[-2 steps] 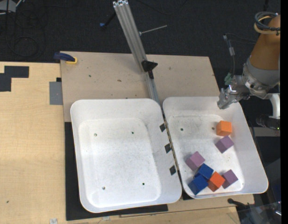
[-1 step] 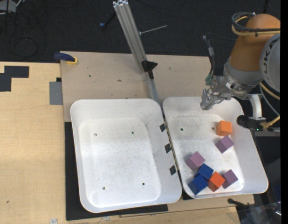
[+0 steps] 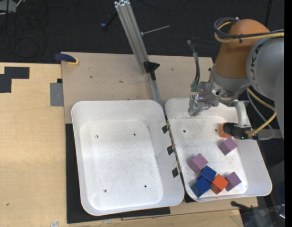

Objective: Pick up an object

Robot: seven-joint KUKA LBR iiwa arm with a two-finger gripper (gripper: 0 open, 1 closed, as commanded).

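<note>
Hovering over the far end of the right bin [image 3: 264, 174], gripper [image 3: 199, 105] pointed down; finger spread impossible to tell, nothing visibly held. Clustered at that bin's near end: purple cube [image 3: 198, 162], two blue cubes [image 3: 204, 179], orange cube [image 3: 219, 184], second purple cube [image 3: 233, 179]. Nearer the gripper, a third purple cube [image 3: 227, 146] beside an orange block [image 3: 223, 131].

One fixed overhead camera, slanted down over both bins [image 3: 120, 109], moderately near.
</note>
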